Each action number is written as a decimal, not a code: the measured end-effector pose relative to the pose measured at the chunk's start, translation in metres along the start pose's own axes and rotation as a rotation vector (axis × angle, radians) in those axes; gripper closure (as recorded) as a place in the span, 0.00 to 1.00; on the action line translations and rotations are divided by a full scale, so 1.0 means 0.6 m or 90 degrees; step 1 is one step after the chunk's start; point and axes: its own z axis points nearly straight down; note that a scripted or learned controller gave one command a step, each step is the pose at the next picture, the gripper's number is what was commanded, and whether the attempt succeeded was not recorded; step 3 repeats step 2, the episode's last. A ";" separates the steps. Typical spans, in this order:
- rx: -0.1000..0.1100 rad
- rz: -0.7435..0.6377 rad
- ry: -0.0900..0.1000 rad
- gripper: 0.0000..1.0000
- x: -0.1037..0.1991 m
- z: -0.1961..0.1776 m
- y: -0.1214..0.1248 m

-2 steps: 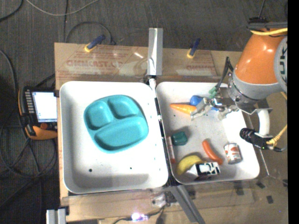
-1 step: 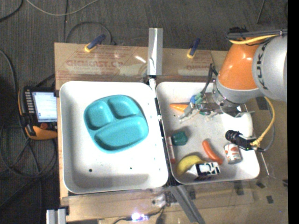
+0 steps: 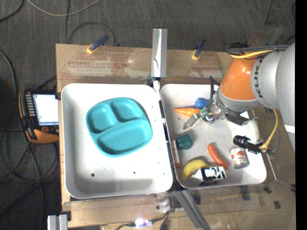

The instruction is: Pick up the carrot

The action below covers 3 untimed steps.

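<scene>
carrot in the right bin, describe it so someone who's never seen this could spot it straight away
Look in the right bin, at its upper left part beside the tool. The carrot lies there, an orange tapered shape with a blue object beside its thick end. The other orange piece, nearer the can, is a blunt stick.

The arm [image 3: 268, 80] runs off the right edge; the hand [image 3: 197, 118] hides the carrot's [image 3: 186, 111] right end.

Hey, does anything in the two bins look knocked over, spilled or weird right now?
One thing: the small can in the right bin lies tipped on its side near the right wall. Nothing looks spilled or broken.
</scene>
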 end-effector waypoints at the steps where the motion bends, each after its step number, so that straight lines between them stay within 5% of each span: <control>1: -0.003 0.000 0.001 1.00 0.000 -0.018 0.003; 2: 0.005 -0.090 0.003 1.00 0.077 -0.155 0.113; 3: 0.005 -0.090 0.003 1.00 0.077 -0.155 0.113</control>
